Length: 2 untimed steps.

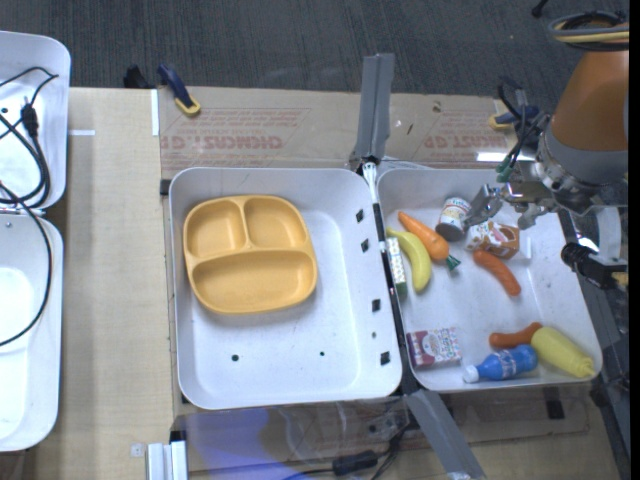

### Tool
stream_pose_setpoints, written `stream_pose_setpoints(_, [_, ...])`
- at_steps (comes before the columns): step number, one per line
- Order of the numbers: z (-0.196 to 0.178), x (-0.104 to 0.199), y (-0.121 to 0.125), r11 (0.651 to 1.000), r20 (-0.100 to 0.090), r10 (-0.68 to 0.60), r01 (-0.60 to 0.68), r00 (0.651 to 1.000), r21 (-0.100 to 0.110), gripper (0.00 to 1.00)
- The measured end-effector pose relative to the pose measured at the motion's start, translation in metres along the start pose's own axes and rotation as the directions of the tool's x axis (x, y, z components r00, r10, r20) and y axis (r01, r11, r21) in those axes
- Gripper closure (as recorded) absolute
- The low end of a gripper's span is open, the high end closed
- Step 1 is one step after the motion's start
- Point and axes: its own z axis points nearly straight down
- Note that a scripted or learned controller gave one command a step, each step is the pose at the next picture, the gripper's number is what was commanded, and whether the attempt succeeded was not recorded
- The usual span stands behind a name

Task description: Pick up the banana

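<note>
Metal and two-fingered, the hand (497,206) hangs at the far right of the right bin, under the grey arm (590,118) with its orange band; whether it is released or clenched cannot be told from this slant, and nothing shows between its tips.

Nearest the camera in the shallow white right bin (560,373) lie a small blue plastic bottle with a white cap (500,366), a yellow squeeze bottle lying on its side (562,352) and a short orange sausage-shaped toy (514,336) just beside them. A small red and white carton (434,346) lies flat near the bin's near left corner.

Farther back, the yellow curved banana (415,259) lies against the left wall of the right bin, well apart from the hand. An orange carrot with a green tip (426,236) lies just beside it, touching or nearly touching. A second orange sausage-shaped toy (497,272) rests toward the middle of the bin. Beyond that sit a small tin can with a pale label (454,217) and a red and white crumpled packet (494,237), both close under the hand.

The shallow white left bin (280,368) carries a yellow-orange plastic plate with three compartments (250,253) in its far left part. Both bins sit on the brown cardboard-covered counter (270,128).
</note>
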Motion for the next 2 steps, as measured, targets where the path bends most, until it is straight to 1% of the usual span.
stream_pose_setpoints(1, [0.072, -0.052, -0.059, 0.983, 0.0, 0.186, -0.186, 0.983, 0.001, 0.0])
stream_pose_setpoints(2, [0.052, -0.087, -0.11, 0.992, 0.0, -0.128, 0.128, 0.992, -0.003, 0.0])
